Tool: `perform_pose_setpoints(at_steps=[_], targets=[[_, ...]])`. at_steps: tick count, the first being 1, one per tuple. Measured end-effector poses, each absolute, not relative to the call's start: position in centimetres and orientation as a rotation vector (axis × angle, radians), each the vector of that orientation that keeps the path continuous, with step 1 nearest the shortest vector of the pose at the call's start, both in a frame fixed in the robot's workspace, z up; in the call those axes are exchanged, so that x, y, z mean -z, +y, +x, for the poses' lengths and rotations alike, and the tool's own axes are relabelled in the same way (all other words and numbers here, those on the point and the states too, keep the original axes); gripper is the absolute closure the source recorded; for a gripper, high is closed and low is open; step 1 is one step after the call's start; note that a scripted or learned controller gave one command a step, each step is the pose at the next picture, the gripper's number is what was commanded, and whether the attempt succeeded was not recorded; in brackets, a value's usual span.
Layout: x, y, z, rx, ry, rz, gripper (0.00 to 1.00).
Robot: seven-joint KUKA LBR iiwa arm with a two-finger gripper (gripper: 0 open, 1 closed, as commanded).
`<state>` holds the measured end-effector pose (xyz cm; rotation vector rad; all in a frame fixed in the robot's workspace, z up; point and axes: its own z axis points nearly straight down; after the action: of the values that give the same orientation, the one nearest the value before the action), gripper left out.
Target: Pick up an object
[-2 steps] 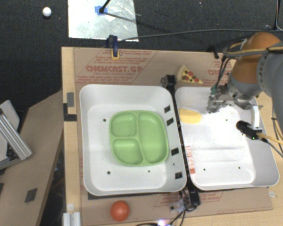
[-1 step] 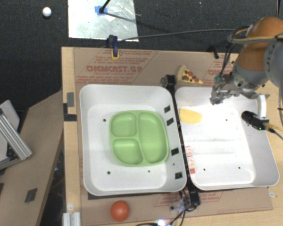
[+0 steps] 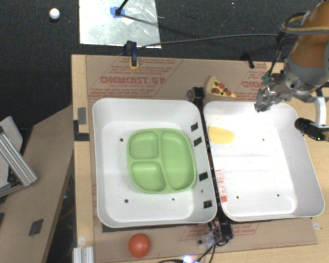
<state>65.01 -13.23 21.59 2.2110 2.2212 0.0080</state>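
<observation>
— Above the right bin's far rim, what is the two-finger gripper [image 3: 261,104] doing?

— Hovering; whether it grips anything, I cannot tell.

— The target?

— A flat yellow oval piece [image 3: 221,135] in the shallow white right bin [image 3: 296,199], near its left wall, long axis running left to right.

— Risk?

— It lies flat; fingers may slide over it.

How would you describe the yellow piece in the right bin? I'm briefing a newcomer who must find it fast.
Start at the right shallow white bin. Look to its upper left corner, near the divider between the bins. The flat pale yellow oval piece lies there alone on the white floor, unlike the pizza-slice toy, which rests outside on the cardboard.
</observation>
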Motion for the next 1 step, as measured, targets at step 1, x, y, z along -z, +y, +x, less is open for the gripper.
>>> perform_pose_setpoints(at_steps=[1], targets=[[-23.38, -13.24, 65.13, -0.004, 2.225, 2.213, 1.00]])
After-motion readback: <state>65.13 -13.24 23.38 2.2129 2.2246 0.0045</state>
